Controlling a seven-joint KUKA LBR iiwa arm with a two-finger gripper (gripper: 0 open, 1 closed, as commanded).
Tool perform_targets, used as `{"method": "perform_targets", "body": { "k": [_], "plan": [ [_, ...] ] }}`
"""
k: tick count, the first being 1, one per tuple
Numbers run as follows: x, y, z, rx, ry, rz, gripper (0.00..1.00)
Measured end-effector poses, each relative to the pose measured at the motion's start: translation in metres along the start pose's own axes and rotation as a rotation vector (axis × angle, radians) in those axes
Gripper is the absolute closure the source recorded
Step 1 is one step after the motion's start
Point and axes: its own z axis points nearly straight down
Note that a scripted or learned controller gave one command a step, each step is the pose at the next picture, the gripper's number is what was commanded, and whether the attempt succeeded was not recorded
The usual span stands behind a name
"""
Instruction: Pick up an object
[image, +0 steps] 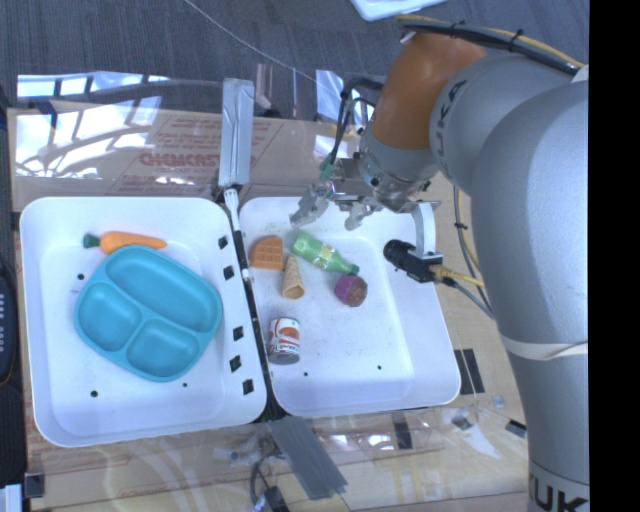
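Note:
My gripper (331, 211) hangs over the back of the right bin (420, 340), open, with nothing between its fingers. Just below it lies a green bottle (323, 253), tilted across the bin floor. Beside the bottle are an ice cream cone (291, 277), an orange waffle piece (266, 253) by the left wall, and a dark purple round object (350, 290). A small can (285, 340) lies nearer the front left of this bin.
The left bin (60, 390) holds a blue divided plate (148, 311) and a toy carrot (128, 241) behind it. A cardboard sheet (180, 150) lies behind both bins. The arm's grey bulk (530, 200) fills the right side.

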Motion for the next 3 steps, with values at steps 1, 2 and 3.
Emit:
{"method": "perform_targets", "body": {
  "k": [1, 2, 3],
  "plan": [
    [-0.046, 0.015, 0.119, -0.007, 0.0, 0.014, 0.0],
    [-0.046, 0.014, 0.115, 0.006, 0.002, 0.008, 1.0],
    [-0.031, 0.015, 0.032, -0.01, 0.0, -0.007, 1.0]
  ]
}}
